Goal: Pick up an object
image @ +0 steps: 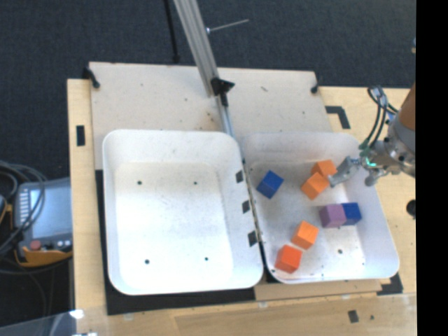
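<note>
The right bin (374, 257) holds several blocks. A blue block (270, 184) lies near its left wall. Two orange blocks (324, 168) (315, 185) sit together in the middle, and a purple block (333, 215) touches a second blue block (351, 213). Toward the front are an orange block (305, 234) and a red-orange block (288, 258). My gripper (355, 174) reaches in from the right and hovers open just right of the two orange blocks. One finger (342, 171) is close to them, and nothing is between the fingers.
The left bin (112, 187) stands beside the right one, with black clips along the shared wall. A slanted metal pole (199, 40) rises behind the bins. Cables and a small screen (42, 212) lie off the bench's left edge.
</note>
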Tool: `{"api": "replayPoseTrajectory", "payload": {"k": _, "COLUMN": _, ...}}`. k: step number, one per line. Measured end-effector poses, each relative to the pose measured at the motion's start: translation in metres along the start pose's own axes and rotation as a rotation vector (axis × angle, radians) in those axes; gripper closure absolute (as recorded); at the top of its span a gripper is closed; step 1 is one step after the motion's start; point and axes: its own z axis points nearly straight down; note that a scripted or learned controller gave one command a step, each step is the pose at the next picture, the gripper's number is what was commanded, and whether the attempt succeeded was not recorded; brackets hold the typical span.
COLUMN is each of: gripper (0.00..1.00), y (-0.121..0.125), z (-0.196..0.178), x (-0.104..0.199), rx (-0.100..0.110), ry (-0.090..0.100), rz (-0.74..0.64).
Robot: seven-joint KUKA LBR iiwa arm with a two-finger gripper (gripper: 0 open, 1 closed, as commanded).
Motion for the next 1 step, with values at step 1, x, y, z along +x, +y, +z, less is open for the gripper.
{"api": "replayPoseTrajectory", "payload": {"k": 1, "gripper": 0.0, "y": -0.0006, "z": 0.042, "x": 0.001, "rx": 0.004, "ry": 0.0, "rz": 0.003}}
